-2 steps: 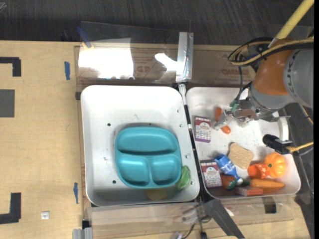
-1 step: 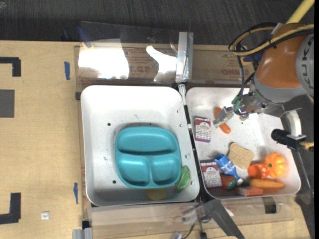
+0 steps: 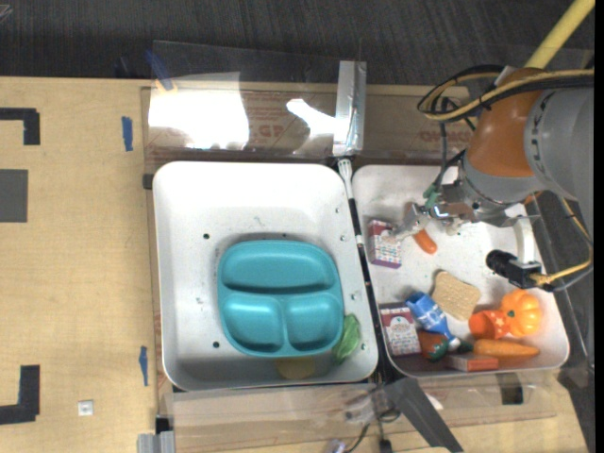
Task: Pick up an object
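Closest to gripper (image 3: 427, 217): small orange piece (image 3: 427, 243), lying on floor of right bin (image 3: 377, 192), in its far middle part, just below gripper; contact between the two not discernible. Gripper state: cannot tell from this view, whether spread or pressed together. Just left of orange piece: pink-and-white carton (image 3: 385, 245), near bin's left wall. Toward near side: tan cracker (image 3: 456, 293), lying tilted. On its left, blue packet (image 3: 429, 312), touching red-and-white box (image 3: 401, 333). In near right corner: orange pumpkin (image 3: 517, 313), with carrot (image 3: 505, 349) lying crosswise just beneath it along near wall. Between box and carrot: small dark and red items, too cluttered to identify. Across divider, in left bin (image 3: 184, 253): teal divided plate (image 3: 280, 295), set toward near side, with green item (image 3: 348, 338) tucked against its near right corner. Arm (image 3: 557, 140) reaching in from right, above right bin's far right corner.
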`<state>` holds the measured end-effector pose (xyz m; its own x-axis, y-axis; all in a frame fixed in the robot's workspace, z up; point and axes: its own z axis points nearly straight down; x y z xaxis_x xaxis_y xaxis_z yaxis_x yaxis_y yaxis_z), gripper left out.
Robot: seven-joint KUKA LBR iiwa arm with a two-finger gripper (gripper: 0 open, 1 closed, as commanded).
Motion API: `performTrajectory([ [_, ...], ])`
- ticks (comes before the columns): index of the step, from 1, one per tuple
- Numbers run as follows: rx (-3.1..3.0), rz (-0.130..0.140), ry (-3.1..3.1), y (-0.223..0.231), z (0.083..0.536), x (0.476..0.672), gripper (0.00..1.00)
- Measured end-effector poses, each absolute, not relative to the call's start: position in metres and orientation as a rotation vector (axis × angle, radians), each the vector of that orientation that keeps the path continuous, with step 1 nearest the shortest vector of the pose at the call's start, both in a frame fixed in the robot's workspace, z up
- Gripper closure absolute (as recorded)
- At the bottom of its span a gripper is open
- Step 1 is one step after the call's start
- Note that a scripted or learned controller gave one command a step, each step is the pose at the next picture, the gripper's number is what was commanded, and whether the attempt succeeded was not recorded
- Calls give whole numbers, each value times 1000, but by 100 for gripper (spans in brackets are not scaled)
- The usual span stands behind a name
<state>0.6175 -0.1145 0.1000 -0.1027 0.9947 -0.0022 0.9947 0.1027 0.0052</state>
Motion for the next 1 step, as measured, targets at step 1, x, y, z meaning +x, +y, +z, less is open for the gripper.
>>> performTrajectory([
  [1,2100,4,2331,-114,106,619,100],
])
